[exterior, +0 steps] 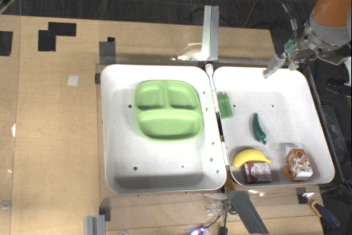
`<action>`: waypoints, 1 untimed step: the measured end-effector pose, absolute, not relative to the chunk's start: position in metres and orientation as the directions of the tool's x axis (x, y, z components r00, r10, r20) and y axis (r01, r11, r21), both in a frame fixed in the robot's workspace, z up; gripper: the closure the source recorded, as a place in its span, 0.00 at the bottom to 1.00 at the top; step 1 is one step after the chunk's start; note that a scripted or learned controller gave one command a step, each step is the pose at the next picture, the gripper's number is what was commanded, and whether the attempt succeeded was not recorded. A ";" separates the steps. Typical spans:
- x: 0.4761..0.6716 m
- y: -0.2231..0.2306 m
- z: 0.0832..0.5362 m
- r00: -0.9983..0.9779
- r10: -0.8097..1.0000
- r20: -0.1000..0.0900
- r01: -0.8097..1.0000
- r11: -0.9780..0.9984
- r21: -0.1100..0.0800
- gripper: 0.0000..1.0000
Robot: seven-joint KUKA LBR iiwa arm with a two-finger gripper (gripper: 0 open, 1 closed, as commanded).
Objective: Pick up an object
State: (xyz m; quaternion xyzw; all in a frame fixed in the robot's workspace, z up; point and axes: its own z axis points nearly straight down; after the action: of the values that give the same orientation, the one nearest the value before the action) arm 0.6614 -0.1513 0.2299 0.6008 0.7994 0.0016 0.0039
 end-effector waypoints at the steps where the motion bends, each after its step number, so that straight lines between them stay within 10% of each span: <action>1: 0.671 -0.167 0.230 -0.603 0.797 -0.008 0.797 0.603 0.007 0.00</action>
State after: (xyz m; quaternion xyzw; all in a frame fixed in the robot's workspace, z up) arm 0.6708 -0.1670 0.2299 0.4453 0.8953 0.0013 0.0053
